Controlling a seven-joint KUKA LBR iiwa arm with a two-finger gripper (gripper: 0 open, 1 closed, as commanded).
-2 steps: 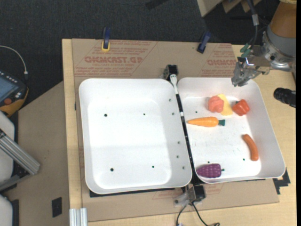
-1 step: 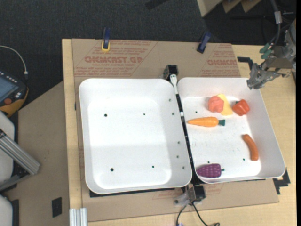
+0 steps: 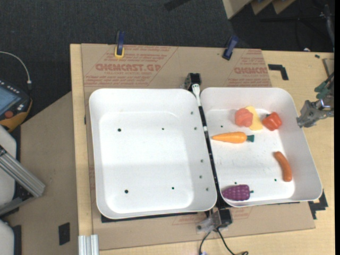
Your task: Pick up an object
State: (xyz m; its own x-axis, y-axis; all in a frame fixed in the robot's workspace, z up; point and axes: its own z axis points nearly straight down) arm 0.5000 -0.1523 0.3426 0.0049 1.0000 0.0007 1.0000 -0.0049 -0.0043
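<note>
Orange carrot (image 3: 229, 138), purple grapes (image 3: 236, 193)

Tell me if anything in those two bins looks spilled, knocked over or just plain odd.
Nothing stands out. The toy foods all lie inside the right bin: carrot, sausage, purple grapes, and a pink, yellow and red cluster touching near the far wall. The gripper sits at that bin's right edge.
</note>
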